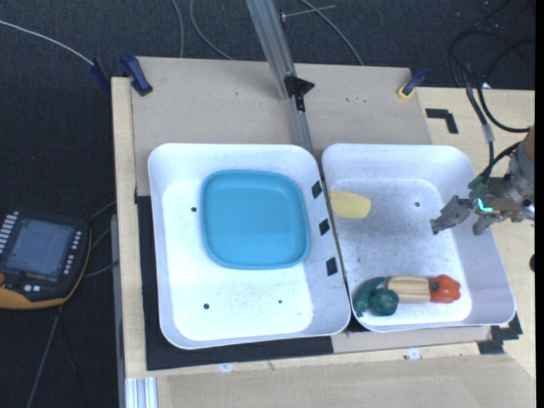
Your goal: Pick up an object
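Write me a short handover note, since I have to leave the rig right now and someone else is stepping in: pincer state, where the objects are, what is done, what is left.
Pincer: over the right bin, near its right wall, fingers spread, nothing between them.
Right bin contents: yellow piece by the left wall; along the near wall a green item, a tan wooden piece and a red item lying in a row.
Left bin: blue tray.
Done: nothing picked up.
Left: choose an object, lower, close and lift. The near-wall row looks closest to the pincer.
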Robot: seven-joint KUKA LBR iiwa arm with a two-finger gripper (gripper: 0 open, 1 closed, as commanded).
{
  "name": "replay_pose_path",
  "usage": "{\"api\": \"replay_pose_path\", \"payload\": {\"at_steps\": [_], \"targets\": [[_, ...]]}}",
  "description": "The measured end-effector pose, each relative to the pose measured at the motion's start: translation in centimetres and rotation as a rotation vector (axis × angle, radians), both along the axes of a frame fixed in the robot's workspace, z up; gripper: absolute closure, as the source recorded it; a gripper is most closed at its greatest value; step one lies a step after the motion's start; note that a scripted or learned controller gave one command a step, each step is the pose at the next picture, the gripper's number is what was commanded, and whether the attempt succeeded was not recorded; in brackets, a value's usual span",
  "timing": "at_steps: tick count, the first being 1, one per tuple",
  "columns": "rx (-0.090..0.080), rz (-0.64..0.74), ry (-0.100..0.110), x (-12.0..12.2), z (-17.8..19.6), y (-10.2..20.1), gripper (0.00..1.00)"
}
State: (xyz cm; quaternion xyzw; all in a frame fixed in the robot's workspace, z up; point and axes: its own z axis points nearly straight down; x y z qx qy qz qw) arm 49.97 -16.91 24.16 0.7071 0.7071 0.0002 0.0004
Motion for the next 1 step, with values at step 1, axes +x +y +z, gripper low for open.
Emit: {"api": "replay_pose_path", "payload": {"at_steps": [1], "targets": [[0.0, 0.0, 0.0, 0.0, -0.01, 0.0, 0.0]]}}
